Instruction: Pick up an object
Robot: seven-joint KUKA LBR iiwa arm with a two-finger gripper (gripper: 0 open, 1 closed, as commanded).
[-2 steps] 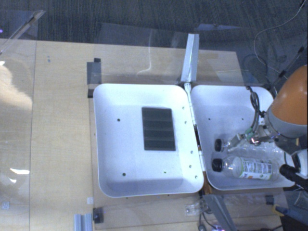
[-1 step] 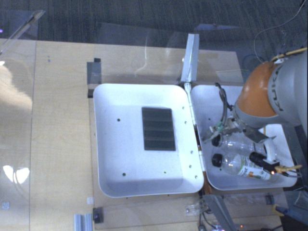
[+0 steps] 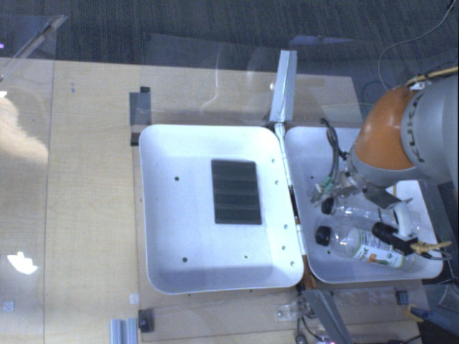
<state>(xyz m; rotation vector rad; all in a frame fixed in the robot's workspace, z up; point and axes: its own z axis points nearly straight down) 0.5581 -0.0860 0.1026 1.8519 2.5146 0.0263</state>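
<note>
Left bin (image 3: 165, 213): on desk (image 3: 79, 213), holds a ridged pad (image 3: 236, 192) at centre.
Right bin (image 3: 308, 156): touching left bin's right side; bottle (image 3: 362, 246) lies near its front, arm (image 3: 401, 138) above.

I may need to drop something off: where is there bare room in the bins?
The left bin is open floor all around the dark ridged pad at its middle. The right bin is crowded: the arm hangs over it, with clear plastic bottles along its near side.
</note>
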